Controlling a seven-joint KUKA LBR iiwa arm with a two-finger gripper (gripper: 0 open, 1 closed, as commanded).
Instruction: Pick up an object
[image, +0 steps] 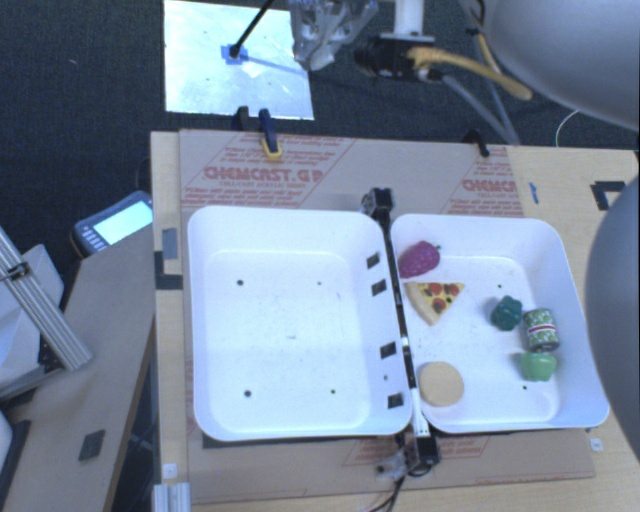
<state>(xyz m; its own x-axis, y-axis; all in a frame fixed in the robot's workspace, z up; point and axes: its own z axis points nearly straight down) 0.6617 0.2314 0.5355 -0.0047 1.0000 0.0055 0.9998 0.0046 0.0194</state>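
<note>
While gripper (318, 40) hovers, seemingly clear; pizza slice (437, 298) binned.

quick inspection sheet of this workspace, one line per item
surface: cardboard-topped bench bearing left bin and right bin, side by side
job's things: in the right bin, purple toy, pizza slice, tan disc, teal toy, small can, green toy
clutter: nothing seen
gripper: gripper at top, above the floor, away from both bins
cables: yellow hose on the arm; wires at front edge
surroundings: metal sheet, handheld device
</note>
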